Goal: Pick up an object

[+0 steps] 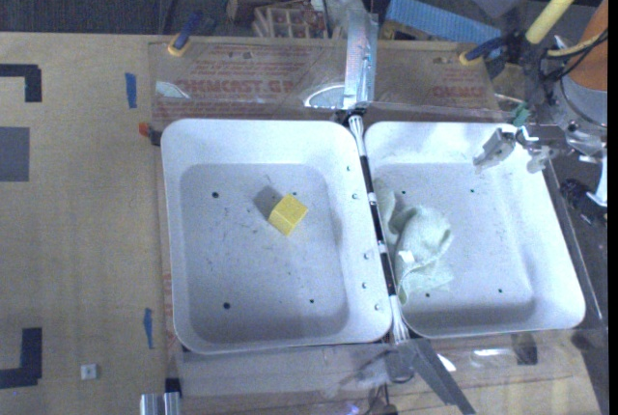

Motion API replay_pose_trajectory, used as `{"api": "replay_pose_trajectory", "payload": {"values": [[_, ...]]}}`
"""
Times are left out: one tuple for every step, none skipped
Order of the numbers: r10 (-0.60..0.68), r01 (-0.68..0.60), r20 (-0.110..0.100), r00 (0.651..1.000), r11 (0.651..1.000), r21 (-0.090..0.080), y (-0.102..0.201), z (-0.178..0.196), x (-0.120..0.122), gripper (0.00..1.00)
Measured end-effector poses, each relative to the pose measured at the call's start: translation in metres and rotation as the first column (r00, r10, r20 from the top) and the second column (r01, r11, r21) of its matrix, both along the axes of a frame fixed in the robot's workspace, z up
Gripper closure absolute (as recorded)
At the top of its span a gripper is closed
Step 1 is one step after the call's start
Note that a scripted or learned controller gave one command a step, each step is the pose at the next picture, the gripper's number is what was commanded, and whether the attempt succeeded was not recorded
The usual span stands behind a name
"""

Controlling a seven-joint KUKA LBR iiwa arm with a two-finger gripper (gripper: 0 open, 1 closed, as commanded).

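Observation:
A small yellow block (288, 213) lies near the middle of the left bin (193, 152). A crumpled pale green cloth (419, 244) rests in the right bin (541, 288), against its left wall. My gripper (513, 153) hovers over the far right corner of the right bin, well away from the cloth and the block. Its two fingers stand apart, open, with nothing between them.
The two white bins sit side by side, joined along a central rim (372, 210). Cardboard panels (251, 80) line the bench behind them, and boxes and cables crowd the space further back. Bare wooden benchtop (77, 210) stretches to the left.

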State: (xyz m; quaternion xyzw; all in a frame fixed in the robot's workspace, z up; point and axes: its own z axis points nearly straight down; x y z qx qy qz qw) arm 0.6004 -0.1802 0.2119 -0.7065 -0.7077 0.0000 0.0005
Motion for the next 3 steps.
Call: {"api": "replay_pose_trajectory", "payload": {"values": [[-0.437,0.437,0.002,0.900,0.900,-0.002,0.057,0.129,0.008,0.00],[-0.388,0.388,0.005,0.922,0.922,0.000,0.077,-0.117,-0.044,0.00],[-0.390,0.390,0.007,0.921,0.921,-0.001,0.076,-0.107,-0.044,1.00]]}}
